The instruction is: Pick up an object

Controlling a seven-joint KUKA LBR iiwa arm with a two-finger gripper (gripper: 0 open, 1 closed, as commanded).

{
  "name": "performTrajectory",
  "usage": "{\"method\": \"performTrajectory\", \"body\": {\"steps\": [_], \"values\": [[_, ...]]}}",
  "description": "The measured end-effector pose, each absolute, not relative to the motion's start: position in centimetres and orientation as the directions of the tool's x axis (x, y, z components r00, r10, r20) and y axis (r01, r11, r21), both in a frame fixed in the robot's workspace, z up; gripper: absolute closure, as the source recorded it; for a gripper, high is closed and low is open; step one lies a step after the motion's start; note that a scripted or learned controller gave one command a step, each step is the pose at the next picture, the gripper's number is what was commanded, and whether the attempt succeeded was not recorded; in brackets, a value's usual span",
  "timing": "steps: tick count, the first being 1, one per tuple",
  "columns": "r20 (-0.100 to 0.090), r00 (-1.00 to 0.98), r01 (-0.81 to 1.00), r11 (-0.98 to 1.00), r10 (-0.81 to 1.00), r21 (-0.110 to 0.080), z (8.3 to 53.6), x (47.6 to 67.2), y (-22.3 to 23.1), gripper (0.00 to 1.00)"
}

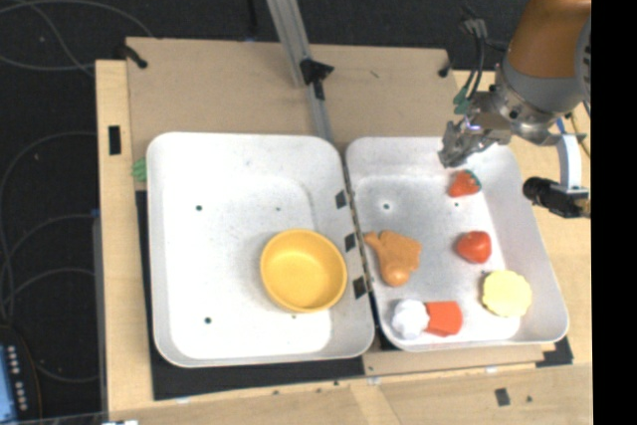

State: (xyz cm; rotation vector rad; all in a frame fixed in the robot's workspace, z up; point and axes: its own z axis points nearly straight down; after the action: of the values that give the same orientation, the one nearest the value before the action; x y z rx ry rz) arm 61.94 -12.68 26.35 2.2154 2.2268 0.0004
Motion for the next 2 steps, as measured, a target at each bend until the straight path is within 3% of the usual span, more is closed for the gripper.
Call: {"method": "performTrajectory", "body": {"steps": [2], "values": [[0.002, -0.008, 1.000, 0.008, 1.000, 0.001, 27.2, 60.0, -2.1, 1.00]]}}
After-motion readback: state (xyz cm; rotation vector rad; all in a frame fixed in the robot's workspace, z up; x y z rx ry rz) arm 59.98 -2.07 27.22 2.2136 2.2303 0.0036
